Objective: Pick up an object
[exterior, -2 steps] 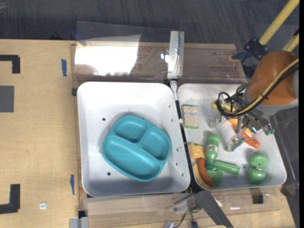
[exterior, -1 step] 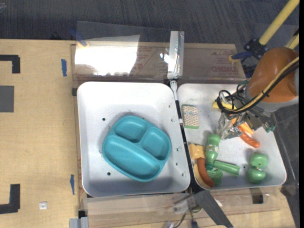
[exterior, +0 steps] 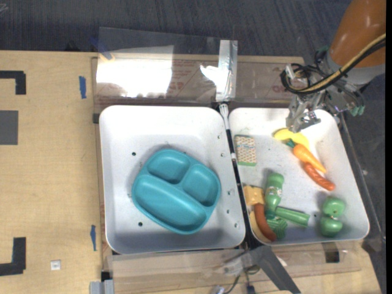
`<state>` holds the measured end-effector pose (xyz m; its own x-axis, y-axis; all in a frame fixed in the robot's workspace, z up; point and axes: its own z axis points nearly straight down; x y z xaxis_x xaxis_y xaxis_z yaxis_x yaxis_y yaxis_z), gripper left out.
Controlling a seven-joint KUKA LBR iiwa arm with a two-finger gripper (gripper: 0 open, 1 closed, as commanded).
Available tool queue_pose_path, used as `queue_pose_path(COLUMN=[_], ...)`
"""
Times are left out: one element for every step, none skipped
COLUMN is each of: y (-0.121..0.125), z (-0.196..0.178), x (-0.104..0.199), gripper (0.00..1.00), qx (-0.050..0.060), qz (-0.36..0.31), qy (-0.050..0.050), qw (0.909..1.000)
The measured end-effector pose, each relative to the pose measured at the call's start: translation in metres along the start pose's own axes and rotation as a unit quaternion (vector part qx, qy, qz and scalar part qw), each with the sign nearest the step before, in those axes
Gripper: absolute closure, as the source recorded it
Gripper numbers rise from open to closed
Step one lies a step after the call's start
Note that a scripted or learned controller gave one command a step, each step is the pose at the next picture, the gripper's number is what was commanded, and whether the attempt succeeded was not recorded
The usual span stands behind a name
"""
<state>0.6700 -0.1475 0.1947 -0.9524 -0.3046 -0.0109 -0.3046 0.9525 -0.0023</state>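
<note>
- Camera view: the gripper hangs over the right bin, at the yellow end of an orange carrot toy; its grip state cannot be told.
- The left bin bears a teal divided plate.
- Green toys lie near the right bin's front.

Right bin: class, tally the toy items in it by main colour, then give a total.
Green: 3, apple, two cylinder pieces
Orange: 2, carrot, sausage-like piece
Yellow: 2
Pale patterned card: 1
Total: 8

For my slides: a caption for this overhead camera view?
Gripper over the right bin's toy food; teal tray in the left bin.
</note>
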Motion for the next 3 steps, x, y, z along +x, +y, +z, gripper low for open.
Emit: queue_pose_path(y=[0.000,0.038,0.039], z=[0.006,0.103,0.095], x=[0.002,0.105,0.102], gripper=[0.00,0.00,1.00], qx=[-0.003,-0.002,-0.002], qz=[0.001,0.010,0.010], qy=[0.005,0.004,0.001], qw=[1.0000,0.9999,0.9999])
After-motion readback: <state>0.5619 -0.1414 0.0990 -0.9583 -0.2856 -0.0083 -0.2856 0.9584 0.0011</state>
